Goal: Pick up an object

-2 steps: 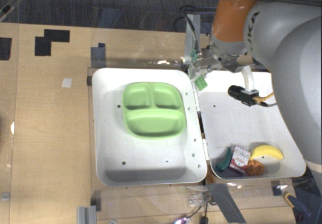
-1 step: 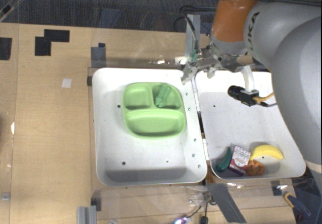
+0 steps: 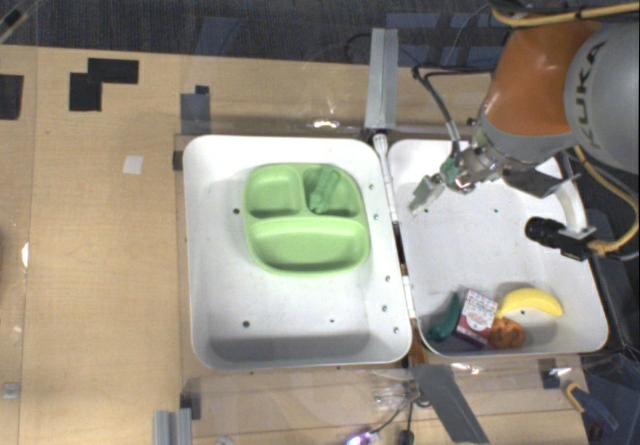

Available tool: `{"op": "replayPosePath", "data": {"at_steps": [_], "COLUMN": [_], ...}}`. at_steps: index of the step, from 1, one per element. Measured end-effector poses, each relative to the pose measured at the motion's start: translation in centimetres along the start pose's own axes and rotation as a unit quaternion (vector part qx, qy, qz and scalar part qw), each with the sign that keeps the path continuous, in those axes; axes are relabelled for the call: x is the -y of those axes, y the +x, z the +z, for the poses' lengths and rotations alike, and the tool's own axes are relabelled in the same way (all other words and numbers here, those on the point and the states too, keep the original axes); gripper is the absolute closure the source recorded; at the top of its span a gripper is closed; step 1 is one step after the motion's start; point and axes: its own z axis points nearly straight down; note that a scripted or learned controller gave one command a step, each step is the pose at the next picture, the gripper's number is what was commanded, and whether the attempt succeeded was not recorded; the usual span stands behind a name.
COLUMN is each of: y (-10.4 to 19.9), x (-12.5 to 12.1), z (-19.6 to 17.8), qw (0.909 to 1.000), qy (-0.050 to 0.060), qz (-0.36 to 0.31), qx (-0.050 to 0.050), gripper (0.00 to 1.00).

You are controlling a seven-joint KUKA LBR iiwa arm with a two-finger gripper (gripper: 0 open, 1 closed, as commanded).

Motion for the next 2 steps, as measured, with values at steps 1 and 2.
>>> {"op": "replayPosePath", "data": {"at_steps": [1, 2], "y": [-3.8, -4.0], "x": [8.6, 12.6], "z": [2.1, 11.1], "qw": [0.9981, 0.9980], "qy": [0.001, -0.005], "qz": [-0.062, -0.063], "qx": [0.000, 0.004], "gripper": [0.00, 0.00]}}
